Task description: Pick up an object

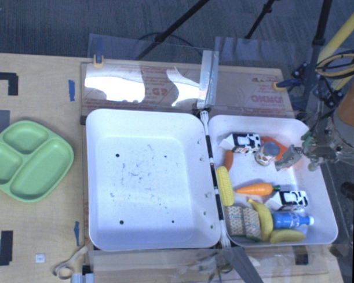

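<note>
Down at the near edge of the right bin, bottom right of the frame, a blue bottle lies on its side beside two bananas, with a beige woven piece just to their left. A step farther back there's a black-and-white cow toy, an orange carrot lying crosswise, and a yellow corn cob hard against the bin's left wall. Farther still, a second cow toy and a small round grey-and-blue piece sitting against something orange. The gripper hangs over that far right corner, just beside the round piece; whether it's spread or pinched, I cannot tell, and nothing is seen between it. The left bin is white, scuffed with faint blue marks. A green divided plate rests on the wooden tabletop at far left. Beyond, clear panels and dark grey floor.
</note>
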`<state>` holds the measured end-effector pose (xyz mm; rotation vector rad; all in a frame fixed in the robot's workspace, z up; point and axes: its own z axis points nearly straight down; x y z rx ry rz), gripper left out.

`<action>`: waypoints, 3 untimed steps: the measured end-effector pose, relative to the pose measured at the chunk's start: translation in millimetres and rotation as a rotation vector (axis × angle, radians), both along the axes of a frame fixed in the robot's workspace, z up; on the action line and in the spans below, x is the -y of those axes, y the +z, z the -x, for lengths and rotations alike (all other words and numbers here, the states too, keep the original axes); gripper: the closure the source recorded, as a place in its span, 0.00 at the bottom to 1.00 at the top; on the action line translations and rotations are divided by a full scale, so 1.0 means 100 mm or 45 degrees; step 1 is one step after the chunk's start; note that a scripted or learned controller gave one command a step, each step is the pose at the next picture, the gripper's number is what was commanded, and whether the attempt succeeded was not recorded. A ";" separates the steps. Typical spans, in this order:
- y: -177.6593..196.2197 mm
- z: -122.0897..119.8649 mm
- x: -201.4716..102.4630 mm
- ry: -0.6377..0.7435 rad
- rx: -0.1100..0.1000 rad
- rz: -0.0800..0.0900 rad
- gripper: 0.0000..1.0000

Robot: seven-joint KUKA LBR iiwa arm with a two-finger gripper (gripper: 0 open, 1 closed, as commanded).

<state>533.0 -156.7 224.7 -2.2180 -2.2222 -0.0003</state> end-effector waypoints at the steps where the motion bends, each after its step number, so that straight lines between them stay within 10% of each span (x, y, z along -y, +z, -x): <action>1: -1.09 0.47 -0.09 0.256 0.022 0.008 0.00; 2: -1.38 0.11 -0.53 0.356 0.015 0.005 0.00; 3: -1.11 0.48 -0.21 0.442 0.025 0.007 0.00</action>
